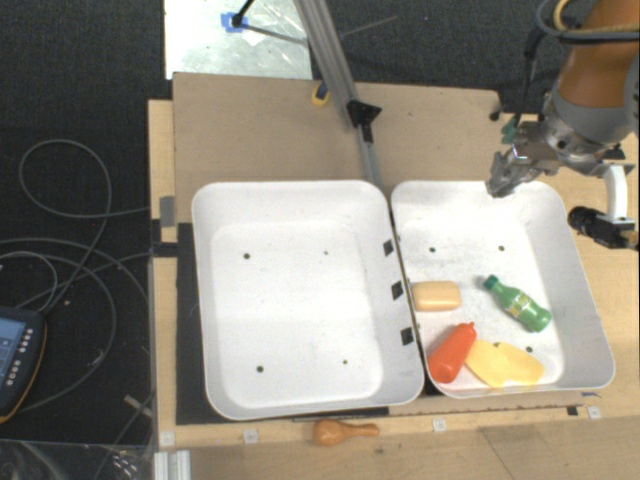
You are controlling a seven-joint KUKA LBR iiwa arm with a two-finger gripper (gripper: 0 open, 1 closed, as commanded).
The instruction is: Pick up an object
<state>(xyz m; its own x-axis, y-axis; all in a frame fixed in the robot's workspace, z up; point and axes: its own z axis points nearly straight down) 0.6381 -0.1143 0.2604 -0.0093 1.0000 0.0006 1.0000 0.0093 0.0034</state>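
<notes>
Green bottle (518,303) lay in right bin (470,208); gripper (500,182) hovered above far rim, finger state unclear.

Two white bins (300,198); perhaps five small objects (436,296).

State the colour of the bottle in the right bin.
Green bottle with a yellow label, seen in the camera view.

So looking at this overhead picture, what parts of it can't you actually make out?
- The grey two-finger tool above the right white bin: too small and blurred in the camera view to tell whether it is open or shut.
- The green plastic bottle: its yellow label is too small to read.
- The grey and orange arm: cut off by the top and right edges.
- The dark handheld screen: cut off by the left edge.
</notes>
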